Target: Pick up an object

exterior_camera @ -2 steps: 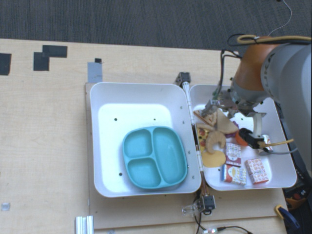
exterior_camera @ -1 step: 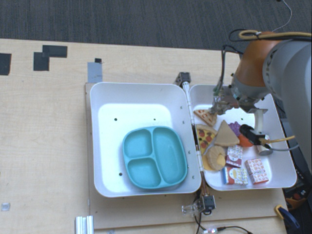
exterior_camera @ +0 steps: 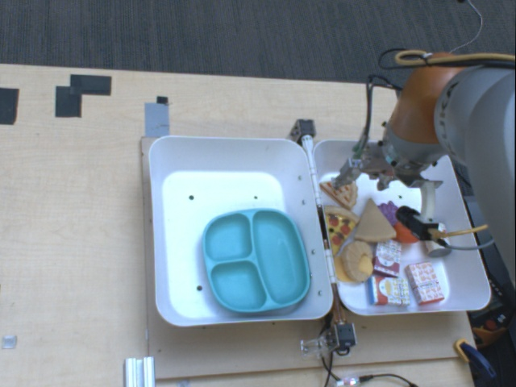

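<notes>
From above, I see my claw (exterior_camera: 352, 170) over the right bin (exterior_camera: 476, 293); its opening I cannot tell. A pizza slice (exterior_camera: 339, 193) lies just below it, toy food beyond. Left of it, a blue divided plate (exterior_camera: 256, 260) sits in the left bin (exterior_camera: 161, 240).

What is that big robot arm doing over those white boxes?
The arm is reaching in from the right over the right bin, which is full of toy food. Its claw is down at the far end, right by a pizza slice, but nothing can be seen held in it yet. The left bin has a blue divided plate lying in it.
</notes>
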Motion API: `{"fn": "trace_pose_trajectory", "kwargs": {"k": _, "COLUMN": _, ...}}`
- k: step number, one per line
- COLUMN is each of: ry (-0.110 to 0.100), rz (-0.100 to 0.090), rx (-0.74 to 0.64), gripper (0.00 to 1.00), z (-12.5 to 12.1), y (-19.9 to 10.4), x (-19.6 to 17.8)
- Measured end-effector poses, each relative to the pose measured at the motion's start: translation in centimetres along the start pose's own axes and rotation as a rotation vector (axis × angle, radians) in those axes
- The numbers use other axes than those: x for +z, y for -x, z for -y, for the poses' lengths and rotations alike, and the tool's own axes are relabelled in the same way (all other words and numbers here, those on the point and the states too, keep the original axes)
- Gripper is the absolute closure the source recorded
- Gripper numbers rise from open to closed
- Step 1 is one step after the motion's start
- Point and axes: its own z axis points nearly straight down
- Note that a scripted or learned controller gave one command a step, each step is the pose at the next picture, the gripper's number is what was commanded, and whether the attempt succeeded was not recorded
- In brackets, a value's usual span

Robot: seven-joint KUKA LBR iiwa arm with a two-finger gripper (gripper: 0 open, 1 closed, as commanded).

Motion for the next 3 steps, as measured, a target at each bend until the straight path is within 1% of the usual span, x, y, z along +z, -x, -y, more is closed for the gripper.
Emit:
{"fn": "trace_pose_trajectory", "kwargs": {"k": 1, "ry": 0.004, "rz": 0.000, "rx": -0.002, "gripper": 1.00, "z": -0.2, "y": -0.1, "x": -1.1}}
{"fn": "trace_pose_trajectory", "kwargs": {"k": 2, "ry": -0.024, "rz": 0.002, "rx": 0.002, "gripper": 1.00, "z": -3.0, "y": 8.2, "x": -1.2}}
{"fn": "trace_pose_trajectory", "kwargs": {"k": 3, "ry": -0.022, "rz": -0.001, "rx": -0.001, "gripper": 1.00, "z": -3.5, "y": 1.8, "x": -4.8}}
